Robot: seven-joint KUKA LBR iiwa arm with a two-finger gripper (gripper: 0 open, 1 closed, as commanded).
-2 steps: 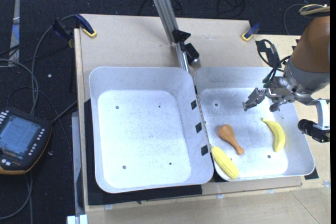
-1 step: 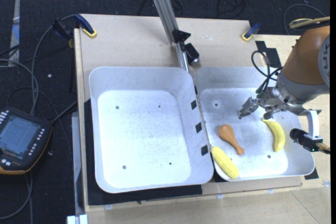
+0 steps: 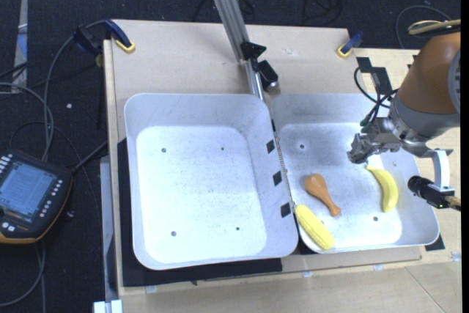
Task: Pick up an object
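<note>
The right bin (image 3: 322,134) holds three toy foods. An orange-brown drumstick (image 3: 323,193) lies near its middle. A yellow corn cob (image 3: 314,227) rests at the front left corner against the bin wall. A yellow banana (image 3: 385,188) lies towards the right side. My gripper (image 3: 361,151) hangs over the right bin, just up and left of the banana's upper end, close to the bin floor. Nothing shows between its tips. The arm's orange band (image 3: 437,73) sits above it at the right.
The left bin (image 3: 192,179) lies beside the right one, their rims overlapping at the centre. A slanted metal pole (image 3: 229,7) with black clamps rises behind the bins. Yellow clamps mark the bench's back corners. A teach pendant (image 3: 26,194) lies on the floor at left.
</note>
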